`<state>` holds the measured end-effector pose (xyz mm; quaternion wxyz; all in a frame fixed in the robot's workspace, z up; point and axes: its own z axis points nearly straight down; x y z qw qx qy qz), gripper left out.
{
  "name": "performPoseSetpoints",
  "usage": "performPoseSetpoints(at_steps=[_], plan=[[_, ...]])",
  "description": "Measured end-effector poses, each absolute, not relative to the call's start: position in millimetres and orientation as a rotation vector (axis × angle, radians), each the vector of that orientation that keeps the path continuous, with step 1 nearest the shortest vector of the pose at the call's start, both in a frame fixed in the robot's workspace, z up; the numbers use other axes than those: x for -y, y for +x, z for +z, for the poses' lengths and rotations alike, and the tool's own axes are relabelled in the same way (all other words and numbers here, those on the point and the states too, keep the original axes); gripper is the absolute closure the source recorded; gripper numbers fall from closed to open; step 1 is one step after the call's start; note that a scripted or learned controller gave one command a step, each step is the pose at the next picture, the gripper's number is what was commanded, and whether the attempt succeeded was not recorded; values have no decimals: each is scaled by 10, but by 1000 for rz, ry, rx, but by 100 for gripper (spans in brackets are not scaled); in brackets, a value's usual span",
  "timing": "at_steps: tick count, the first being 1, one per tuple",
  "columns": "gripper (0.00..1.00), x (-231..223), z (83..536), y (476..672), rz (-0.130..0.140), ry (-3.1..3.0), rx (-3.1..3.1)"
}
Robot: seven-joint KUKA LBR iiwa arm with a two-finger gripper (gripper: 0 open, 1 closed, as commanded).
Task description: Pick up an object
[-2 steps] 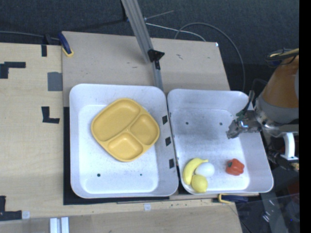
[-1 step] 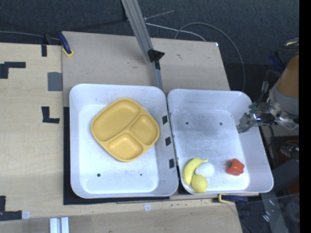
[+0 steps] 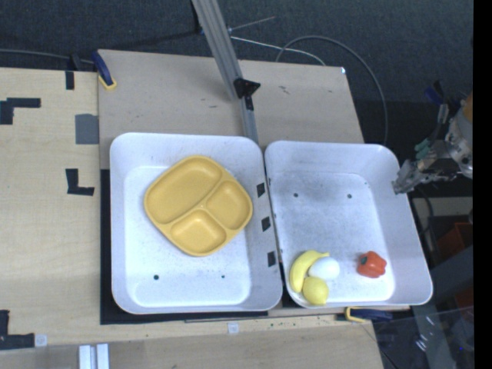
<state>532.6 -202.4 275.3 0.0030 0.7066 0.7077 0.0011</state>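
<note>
Pincer: look to 3 o'clock, just outside the right bin's rim; the grey two-finger gripper (image 3: 419, 167) shows there, too small and blurred for you to tell its state.
Pincer contact: you can see nothing between its tips, and it sits well apart from every object.
Bins: two shallow white plastic bins, the left bin (image 3: 123, 206) and the right bin (image 3: 330, 160), touching along their shared edge.
Tray: one yellow three-compartment plastic tray (image 3: 198, 204), lying flat in the left bin, toward 10 o'clock of its floor.
Fruit: one yellow toy banana (image 3: 304, 265), one white egg-shaped piece (image 3: 326, 268) and one yellow toy lemon (image 3: 315, 290), clustered touching at 7 o'clock of the right bin.
Pepper: one small red toy pepper (image 3: 372, 264), at 5 o'clock of that bin, near the cluster but apart from it.
</note>
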Motion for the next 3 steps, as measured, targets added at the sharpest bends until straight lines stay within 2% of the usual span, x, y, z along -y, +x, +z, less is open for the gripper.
performPoseSetpoints(at_steps=[1, 3], plan=[[100, 1604, 2656, 5476, -1, 2216, -2228], [100, 567, 2397, 5604, -1, 2216, -2231]])
